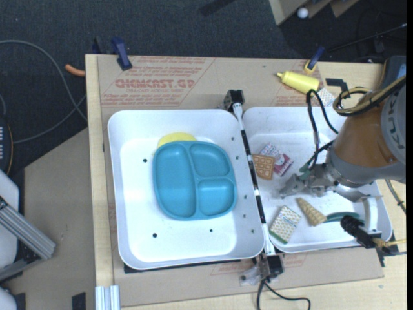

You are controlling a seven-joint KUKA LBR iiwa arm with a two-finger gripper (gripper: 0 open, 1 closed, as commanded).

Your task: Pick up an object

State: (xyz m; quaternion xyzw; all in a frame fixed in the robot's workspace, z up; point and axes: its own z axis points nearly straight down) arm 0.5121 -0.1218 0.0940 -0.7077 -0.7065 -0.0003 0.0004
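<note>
Single fixed overhead view, tilted, looking down on the bench.

Set high and back enough to take in both white bins (left bin [129,192], right bin [284,124]), with surrounding floor beyond the bench edges. Faces the gripper [292,185] from above; arm [361,147] entering right of it.

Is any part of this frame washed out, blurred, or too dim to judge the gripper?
Camera view: even light, the left bin's white floor slightly washed out; the gripper is soft and dark against the right bin, finger state unclear; the blue tray is sharp.
</note>
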